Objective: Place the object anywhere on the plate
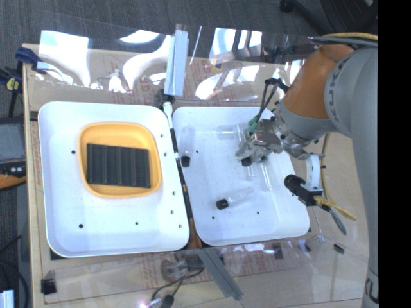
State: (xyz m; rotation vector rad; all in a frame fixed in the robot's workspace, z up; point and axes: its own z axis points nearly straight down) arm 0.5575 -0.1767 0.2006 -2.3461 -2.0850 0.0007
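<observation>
Lying flat, clear tube point(235, 197), cap lower-left, axis diagonal

Glossy yellow plate point(119, 135); clear plastic vial point(235, 197).

Grey KUKA arm with an orange band, right side of the bench

The arm point(350, 82) shows smooth, rounded grey casing, and a broad orange band point(311, 88) wraps it just above the wrist. Below that comes a grey wrist section, then the gripper point(247, 156), a small metallic piece with dark fingertips and a spot of green on top. A thin dark cable point(264, 101) loops along the wrist beside the orange band.
</observation>
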